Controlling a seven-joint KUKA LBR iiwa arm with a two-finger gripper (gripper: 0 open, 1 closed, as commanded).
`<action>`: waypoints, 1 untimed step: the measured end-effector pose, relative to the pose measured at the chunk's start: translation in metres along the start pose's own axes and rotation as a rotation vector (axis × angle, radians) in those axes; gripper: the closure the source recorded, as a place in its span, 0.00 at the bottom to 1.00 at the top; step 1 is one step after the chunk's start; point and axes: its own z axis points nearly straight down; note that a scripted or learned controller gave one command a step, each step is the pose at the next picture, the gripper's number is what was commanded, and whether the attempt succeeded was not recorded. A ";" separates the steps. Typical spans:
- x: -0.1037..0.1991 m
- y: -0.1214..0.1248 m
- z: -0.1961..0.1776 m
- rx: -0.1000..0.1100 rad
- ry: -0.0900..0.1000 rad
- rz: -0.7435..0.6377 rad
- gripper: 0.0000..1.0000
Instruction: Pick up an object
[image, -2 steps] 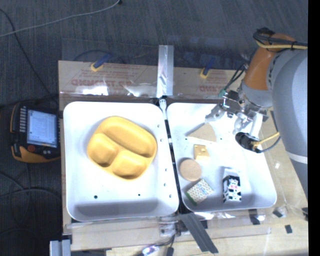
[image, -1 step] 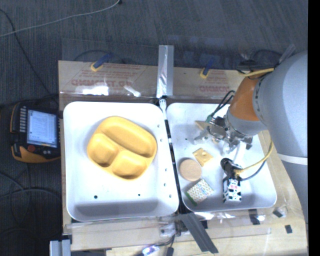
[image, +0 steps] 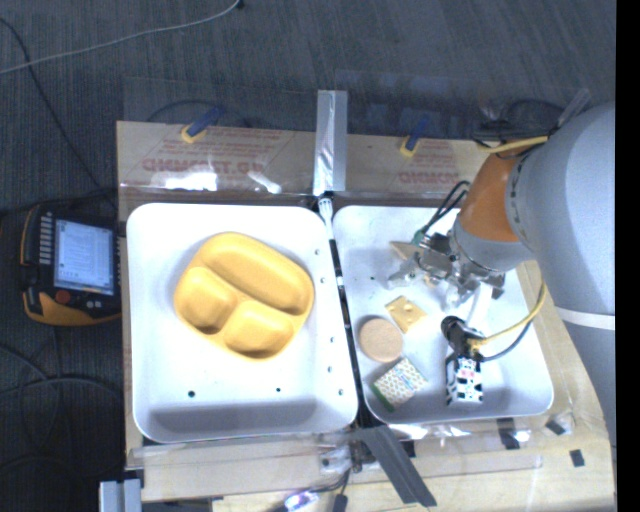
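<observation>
My gripper (image: 425, 262) hangs low over the upper middle of the right bin (image: 525, 400), on the grey arm with its orange band (image: 488, 212). Just below it lies a small yellow square piece (image: 405, 313). A round tan disc (image: 380, 339) sits below and left of that piece. Nearer the front wall rests a small green-and-white patterned block (image: 399, 381). Nothing shows clearly inside the gripper.
The left bin (image: 160, 400) holds a large yellow moulded shape (image: 243, 293) with three rounded lobes. A divider (image: 340, 300) separates the two bins. A handheld screen unit (image: 75, 262) lies left of the bench. The arm's bulk covers the right bin's far right side.
</observation>
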 end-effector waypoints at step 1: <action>-0.047 0.022 0.001 -0.004 0.004 0.087 0.00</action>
